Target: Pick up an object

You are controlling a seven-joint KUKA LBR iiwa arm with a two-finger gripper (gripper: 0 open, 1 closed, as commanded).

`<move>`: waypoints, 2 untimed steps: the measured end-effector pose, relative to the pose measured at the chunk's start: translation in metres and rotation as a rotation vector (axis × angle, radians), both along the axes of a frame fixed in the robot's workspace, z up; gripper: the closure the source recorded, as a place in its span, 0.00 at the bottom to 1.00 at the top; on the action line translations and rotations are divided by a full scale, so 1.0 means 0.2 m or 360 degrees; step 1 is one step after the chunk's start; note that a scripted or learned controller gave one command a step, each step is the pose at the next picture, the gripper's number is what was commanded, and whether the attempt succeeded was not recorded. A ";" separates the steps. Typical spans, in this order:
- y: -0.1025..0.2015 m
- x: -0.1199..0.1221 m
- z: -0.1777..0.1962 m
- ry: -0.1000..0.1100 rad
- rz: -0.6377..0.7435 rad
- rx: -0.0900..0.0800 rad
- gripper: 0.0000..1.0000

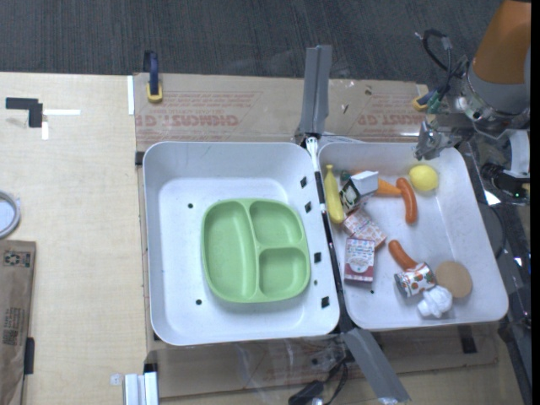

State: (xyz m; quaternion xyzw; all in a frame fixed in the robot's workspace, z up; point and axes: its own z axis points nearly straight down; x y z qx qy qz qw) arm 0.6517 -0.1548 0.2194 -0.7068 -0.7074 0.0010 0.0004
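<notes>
Above the far right corner of the right bin, the end effector hangs from the grey arm with its orange band. Its tip sits over the bin's back rim, just beside the yellow ball, which lies a little below it in the view. Whether it touches the ball or the rim cannot be told, and how far apart its gripping parts stand cannot be told either: the tip is small and dark against the bin. Nothing is seen held in it.

The things to pick all lie in the right bin. A banana rests along the left wall, with a small white and black carton next to it. An orange carrot piece and a red sausage lie between the carton and the ball. Two red and white packets sit near the middle. Toward the near edge are a second sausage, a small can on its side, a tan round piece and a white crumpled item.

The left bin holds a green divided plate. Both bins stand on the counter.
</notes>
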 end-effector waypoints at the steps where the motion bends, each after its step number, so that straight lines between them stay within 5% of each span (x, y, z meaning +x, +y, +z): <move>1: -0.09 0.03 -0.41 0.0000 -0.0016 0.0000 0.00; 2: -0.14 -0.05 -0.58 -0.0033 0.0242 -0.0011 0.00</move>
